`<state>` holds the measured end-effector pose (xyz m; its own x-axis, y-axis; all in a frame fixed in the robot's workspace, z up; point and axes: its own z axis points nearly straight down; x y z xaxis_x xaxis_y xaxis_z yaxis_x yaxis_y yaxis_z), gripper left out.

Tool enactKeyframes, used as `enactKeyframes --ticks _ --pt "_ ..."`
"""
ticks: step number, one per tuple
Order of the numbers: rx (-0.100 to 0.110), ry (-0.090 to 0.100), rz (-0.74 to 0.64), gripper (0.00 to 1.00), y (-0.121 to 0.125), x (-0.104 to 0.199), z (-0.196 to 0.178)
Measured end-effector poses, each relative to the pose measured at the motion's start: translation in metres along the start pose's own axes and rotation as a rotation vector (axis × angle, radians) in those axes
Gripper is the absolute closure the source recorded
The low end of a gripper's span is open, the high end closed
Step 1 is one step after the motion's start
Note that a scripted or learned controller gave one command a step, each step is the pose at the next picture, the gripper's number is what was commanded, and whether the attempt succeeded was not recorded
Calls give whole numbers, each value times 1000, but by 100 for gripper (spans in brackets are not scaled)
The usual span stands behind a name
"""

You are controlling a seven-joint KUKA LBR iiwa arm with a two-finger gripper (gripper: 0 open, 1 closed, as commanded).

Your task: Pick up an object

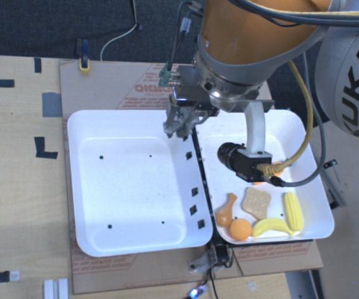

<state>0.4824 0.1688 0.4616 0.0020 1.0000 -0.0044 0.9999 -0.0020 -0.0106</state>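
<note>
A light wooden bench [17, 167], marked with dark tape pieces, fills the lower view under a dark backdrop, and a brown cardboard sheet [114, 86] lies on it beneath two shallow white bins set side by side and touching. The grey arm [272, 30], with its broad orange band, reaches in from the upper right and hangs over the strip where the bins meet. Its gripper [180, 124] sits over the far end of that shared edge; whether it is clenched or released cannot be told from this angle, and nothing can be seen between its tips. The left bin [86, 129] shows bare white floor with a few small dark dots. The right bin [316, 185] holds a cluster of toy foods in its near corner: a yellow corn cob [293, 211] lying with its long axis running near to far, a banana [271, 227] lying crosswise along the near wall, a tan bread slice [256, 202] flat just beyond it, an orange ball [240, 230] by the near rim, and an orange drumstick [226, 211] tilted with its thin end pointing away. A black camera [241, 161] hangs from the wrist above them.
</note>
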Motion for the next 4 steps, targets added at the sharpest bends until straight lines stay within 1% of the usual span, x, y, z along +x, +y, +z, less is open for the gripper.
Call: enactKeyframes --ticks 1,2,4 --pt "-19 5 0 100 55 -27 -77" --pt "-10 3 -4 100 53 -25 -84" --pt "-8 2 -6 100 53 -24 -103"
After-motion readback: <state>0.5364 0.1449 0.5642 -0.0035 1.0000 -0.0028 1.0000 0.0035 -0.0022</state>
